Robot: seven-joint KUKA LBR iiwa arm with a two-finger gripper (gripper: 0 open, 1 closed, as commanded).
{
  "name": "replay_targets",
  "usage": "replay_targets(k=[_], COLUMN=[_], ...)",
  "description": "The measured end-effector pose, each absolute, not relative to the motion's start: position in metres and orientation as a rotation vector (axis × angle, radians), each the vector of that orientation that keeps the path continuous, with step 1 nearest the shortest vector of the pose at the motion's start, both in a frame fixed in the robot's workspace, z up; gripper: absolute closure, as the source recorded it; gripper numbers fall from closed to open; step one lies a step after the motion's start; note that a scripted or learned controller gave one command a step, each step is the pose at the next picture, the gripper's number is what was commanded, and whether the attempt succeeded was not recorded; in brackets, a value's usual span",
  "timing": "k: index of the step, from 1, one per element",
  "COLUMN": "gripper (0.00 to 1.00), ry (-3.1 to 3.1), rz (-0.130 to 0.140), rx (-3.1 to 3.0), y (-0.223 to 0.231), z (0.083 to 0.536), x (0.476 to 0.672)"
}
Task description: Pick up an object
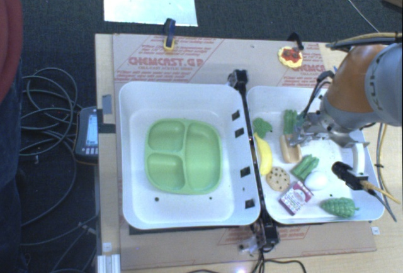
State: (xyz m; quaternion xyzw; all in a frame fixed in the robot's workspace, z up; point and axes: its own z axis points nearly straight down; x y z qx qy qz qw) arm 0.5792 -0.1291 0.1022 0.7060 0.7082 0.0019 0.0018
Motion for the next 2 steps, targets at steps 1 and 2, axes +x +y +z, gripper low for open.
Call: replay_targets(k=[1,2], gripper=[0.0,1.0], ry=[2.222,2.221], rz=[0.005,0.008], rx=[2.216,2.214], y=[-0.129,-0.129], z=[0.102,0.113], x=[0.579,0.58])
